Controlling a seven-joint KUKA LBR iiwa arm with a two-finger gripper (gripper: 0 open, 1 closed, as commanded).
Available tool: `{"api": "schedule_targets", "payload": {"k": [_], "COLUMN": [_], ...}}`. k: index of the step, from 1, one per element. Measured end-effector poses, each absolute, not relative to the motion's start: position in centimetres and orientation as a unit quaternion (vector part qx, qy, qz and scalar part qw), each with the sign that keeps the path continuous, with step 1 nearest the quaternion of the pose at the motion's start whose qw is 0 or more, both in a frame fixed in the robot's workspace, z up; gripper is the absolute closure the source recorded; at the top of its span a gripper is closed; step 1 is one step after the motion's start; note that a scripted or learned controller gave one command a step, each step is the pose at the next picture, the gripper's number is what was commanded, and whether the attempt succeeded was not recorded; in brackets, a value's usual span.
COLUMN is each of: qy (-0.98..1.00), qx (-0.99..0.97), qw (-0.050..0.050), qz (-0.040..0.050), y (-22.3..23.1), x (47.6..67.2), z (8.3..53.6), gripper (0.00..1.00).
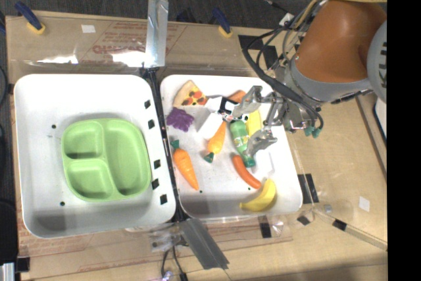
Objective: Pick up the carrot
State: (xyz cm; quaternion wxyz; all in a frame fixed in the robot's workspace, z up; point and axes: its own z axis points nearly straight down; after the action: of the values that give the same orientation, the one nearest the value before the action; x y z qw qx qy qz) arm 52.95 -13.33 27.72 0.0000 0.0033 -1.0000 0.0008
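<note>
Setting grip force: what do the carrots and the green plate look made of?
Carrots: likely moulded plastic toys, smooth, uniform orange with slight sheen. Green plate: probably hard plastic, matte-glossy, one even colour, moulded compartments. The picture alone cannot confirm either material.

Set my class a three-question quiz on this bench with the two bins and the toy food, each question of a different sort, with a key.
1. True or false: the green plate lies in the left bin.
2. Which lies nearest the right bin's front right corner? A) pizza slice B) banana C) grapes
3. Fill in: the gripper hangs over the green ____.

Key: 1 true; 2 B; 3 bottle. The three carrots lie loose in the right bin.
</note>
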Motion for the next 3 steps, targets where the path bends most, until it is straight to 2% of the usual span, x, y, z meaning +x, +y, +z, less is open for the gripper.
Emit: {"api": "schedule_targets", "payload": {"k": [1, 2, 3], "qy": [-0.997, -0.998, -0.998], "qx": [0.072, 0.065, 0.069], "qw": [0.005, 0.002, 0.0], "qz": [-0.0019, -0.0011, -0.0004], "y": [-13.9, -12.3, -12.1], "x": [55.9, 57.3, 57.5], "z": [14.7, 9.0, 10.2], "gripper": [0.0, 0.0, 1.0]}}
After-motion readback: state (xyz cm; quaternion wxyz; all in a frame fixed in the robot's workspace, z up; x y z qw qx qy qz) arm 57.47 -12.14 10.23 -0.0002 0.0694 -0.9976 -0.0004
